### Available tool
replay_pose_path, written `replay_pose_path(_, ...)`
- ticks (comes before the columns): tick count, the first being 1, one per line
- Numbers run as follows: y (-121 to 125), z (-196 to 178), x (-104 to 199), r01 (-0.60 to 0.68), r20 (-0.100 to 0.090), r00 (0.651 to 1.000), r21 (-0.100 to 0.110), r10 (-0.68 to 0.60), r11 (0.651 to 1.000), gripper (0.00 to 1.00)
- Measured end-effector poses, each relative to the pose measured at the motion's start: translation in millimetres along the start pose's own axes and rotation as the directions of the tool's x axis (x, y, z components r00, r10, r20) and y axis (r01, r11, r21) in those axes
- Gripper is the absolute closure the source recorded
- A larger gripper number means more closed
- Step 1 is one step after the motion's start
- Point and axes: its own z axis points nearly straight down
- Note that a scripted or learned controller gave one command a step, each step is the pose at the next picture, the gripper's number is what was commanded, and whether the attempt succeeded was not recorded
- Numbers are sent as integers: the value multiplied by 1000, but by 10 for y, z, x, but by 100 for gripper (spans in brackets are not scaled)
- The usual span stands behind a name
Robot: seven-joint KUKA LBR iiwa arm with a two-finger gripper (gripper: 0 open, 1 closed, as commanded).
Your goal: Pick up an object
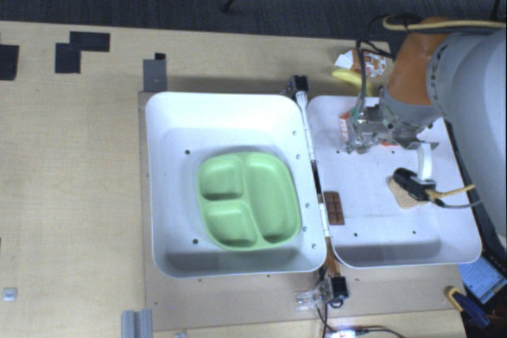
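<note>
Green divided plate (247, 200), one; brown block (333, 208), one.

white left bin (170, 138) | white right bin (380, 233) just beside it | pale bench (71, 194) | black marks (75, 51) top left

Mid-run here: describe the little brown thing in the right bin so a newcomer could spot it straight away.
Of the two white bins, take the right bin, the one beneath the grey arm. Near its left wall lies a small brown block, flat on the white floor. It is dark, narrow and rectangular, unlike the large green divided plate in the left bin.
</note>
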Motion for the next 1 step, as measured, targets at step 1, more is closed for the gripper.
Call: replay_pose_path(1, -358, 97, -717, -9, 3, 1000, -4, 9, 1000, 100)
